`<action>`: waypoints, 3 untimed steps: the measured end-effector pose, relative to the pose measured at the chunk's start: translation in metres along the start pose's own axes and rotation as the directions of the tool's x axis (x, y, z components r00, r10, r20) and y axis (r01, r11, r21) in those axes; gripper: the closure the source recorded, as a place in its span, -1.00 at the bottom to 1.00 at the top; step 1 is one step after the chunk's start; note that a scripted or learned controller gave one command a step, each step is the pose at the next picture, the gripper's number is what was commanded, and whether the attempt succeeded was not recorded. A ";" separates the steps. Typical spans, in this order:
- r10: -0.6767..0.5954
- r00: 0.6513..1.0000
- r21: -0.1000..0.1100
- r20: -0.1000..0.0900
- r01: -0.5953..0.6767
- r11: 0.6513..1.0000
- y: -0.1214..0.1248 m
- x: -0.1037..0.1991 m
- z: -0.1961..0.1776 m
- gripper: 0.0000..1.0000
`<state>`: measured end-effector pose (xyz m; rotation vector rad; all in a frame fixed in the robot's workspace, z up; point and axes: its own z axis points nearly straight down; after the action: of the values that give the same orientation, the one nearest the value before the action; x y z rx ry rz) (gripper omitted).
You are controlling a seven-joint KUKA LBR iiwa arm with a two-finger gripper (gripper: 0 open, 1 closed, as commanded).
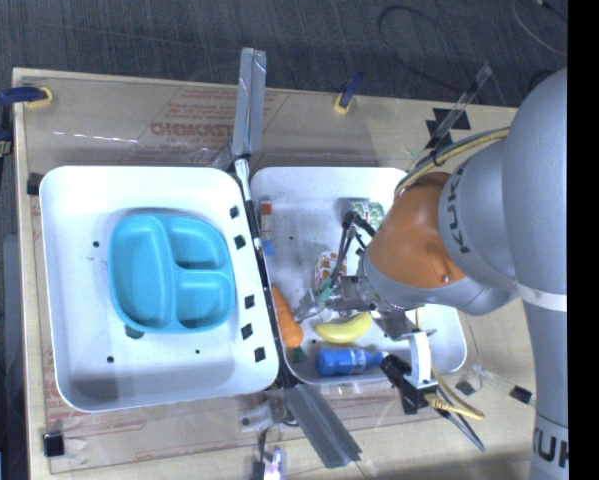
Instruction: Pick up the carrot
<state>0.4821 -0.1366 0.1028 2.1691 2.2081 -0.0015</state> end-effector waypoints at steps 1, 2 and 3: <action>0.281 0.960 0.005 0.003 -0.281 0.960 -0.003 0.017 0.001 -1.00; 0.259 0.966 0.000 -0.017 -0.259 0.966 0.005 0.032 -0.010 1.00; 0.259 0.966 -0.001 -0.016 -0.259 0.966 0.005 0.031 -0.010 -1.00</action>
<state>0.4860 -0.1049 0.1117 2.4460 1.9121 0.0278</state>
